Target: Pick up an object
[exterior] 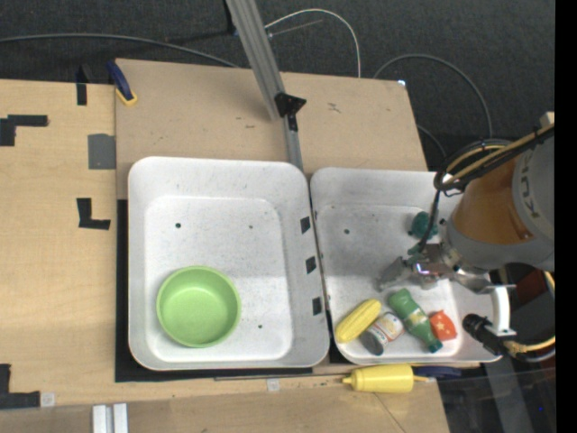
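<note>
In the right bin point(361, 197), near its right wall, the tool point(416, 267) reaches in from the grey arm point(500, 219) with the orange band, its metal tip low over the bin floor; the view does not settle whether it is spread or pressed together, and nothing can be seen pinched in it. Just above the tool, a small teal object point(421, 223) lies against the arm's side, partly hidden. Below the tool, along the bin's front edge, several objects cluster: a yellow corn-like toy point(358, 320) lies slanted at the left, a small can point(386, 330) with a pale label lies just beside it, a green bottle point(415, 316) lies slanted next to that, and a small orange-red piece point(442, 326) sits at the bottle's lower right. The green bottle is the object nearest the tool, its upper end close under the tip, though whether they touch cannot be told. In the left bin point(216, 179), a light green bowl point(198, 307) stands upright in the front left corner. On the table point(54, 269), just outside the right bin's front rim, a yellow bottle-shaped object point(382, 379) lies on its side.
</note>
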Tool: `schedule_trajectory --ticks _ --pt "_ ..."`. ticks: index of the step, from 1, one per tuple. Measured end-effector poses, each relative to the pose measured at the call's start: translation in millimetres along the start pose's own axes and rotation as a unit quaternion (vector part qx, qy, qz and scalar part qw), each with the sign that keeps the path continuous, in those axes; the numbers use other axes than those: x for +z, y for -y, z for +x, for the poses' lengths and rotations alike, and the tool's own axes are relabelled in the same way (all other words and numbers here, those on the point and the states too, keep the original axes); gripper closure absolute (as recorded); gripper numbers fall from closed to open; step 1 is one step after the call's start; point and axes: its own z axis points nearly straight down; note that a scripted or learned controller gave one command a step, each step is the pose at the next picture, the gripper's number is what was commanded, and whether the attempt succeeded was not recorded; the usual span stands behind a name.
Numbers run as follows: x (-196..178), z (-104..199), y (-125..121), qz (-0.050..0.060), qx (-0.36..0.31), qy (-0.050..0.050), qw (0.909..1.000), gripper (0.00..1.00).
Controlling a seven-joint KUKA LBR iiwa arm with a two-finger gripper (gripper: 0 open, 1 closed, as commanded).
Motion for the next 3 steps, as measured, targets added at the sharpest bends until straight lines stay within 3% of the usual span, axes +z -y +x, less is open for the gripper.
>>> schedule_trajectory --ticks 1,3 --pt "-11.8 0.5 -0.1 0.000 0.000 -0.001 1.0000 1.00" --pt "-107.2 6.7 -12.5 -0.003 0.000 0.000 1.0000 1.00"
